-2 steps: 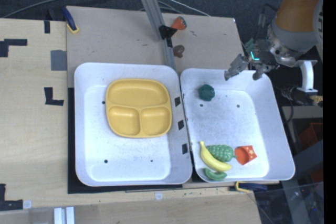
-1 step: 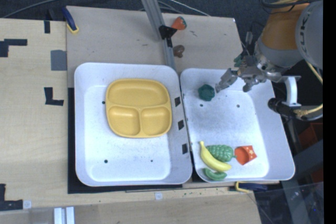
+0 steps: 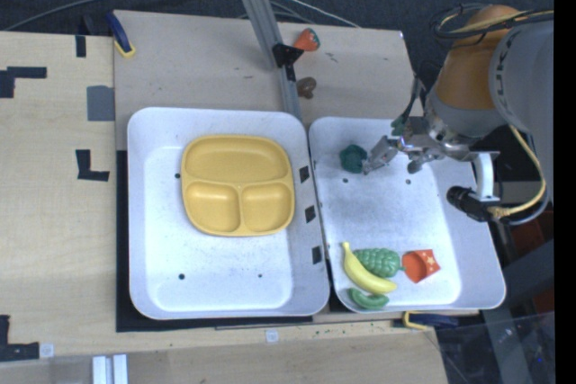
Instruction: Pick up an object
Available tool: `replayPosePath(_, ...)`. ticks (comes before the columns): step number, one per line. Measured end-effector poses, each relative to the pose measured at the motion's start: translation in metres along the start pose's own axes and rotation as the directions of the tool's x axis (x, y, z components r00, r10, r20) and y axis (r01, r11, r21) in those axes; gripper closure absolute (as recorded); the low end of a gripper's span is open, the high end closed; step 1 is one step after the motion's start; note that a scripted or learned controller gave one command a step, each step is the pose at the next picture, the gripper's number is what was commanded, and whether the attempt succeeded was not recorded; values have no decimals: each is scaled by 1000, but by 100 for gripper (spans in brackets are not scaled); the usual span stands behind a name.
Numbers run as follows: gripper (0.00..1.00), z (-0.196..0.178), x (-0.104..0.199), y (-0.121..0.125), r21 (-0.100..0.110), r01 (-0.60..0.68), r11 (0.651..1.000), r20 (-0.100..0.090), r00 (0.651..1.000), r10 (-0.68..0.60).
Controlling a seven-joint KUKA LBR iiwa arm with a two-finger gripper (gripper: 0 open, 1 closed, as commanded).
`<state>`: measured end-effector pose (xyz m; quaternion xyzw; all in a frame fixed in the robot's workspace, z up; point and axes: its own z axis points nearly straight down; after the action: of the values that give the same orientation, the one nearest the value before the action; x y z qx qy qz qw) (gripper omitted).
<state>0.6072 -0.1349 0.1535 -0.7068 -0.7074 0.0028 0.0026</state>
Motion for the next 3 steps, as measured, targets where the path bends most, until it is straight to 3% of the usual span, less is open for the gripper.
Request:
replayPosePath(1,0,48,8,-4,-1,1,1000,-1,1000,-1)
replayPosePath(2,100,35,8,-3,-4,2,1000,-1,1000,-2)
replayPosePath(3,100,-28,11,-7,-12,1,1000,0,1000,-1)
